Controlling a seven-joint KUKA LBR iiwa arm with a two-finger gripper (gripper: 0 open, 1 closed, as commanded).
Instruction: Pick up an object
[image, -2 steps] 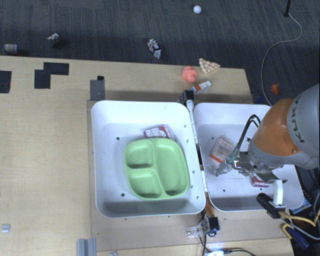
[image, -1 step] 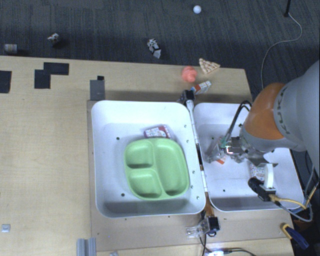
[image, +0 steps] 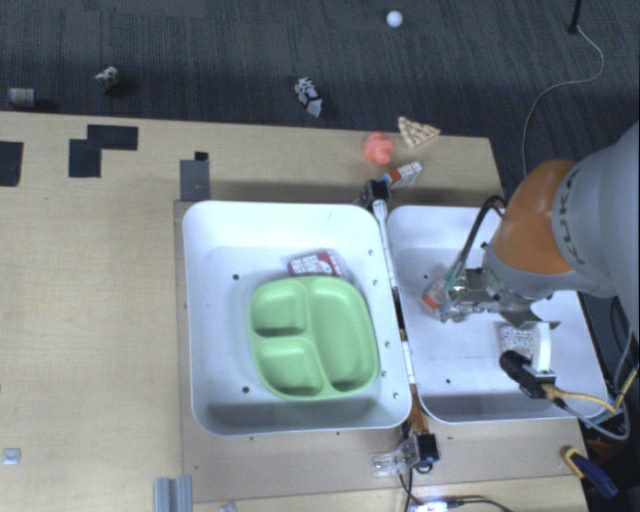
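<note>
A small orange object (image: 434, 294) lies in the right bin (image: 455, 400), near its left wall. The gripper (image: 452, 298) sits just beside it, perhaps touching; how far it is open cannot be told. A green tray (image: 312, 338) fills the left bin (image: 215, 300).

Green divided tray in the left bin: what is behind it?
Behind the green tray, a small red-and-white packet lies on the left bin floor. The tray's rim covers its near edge.
</note>
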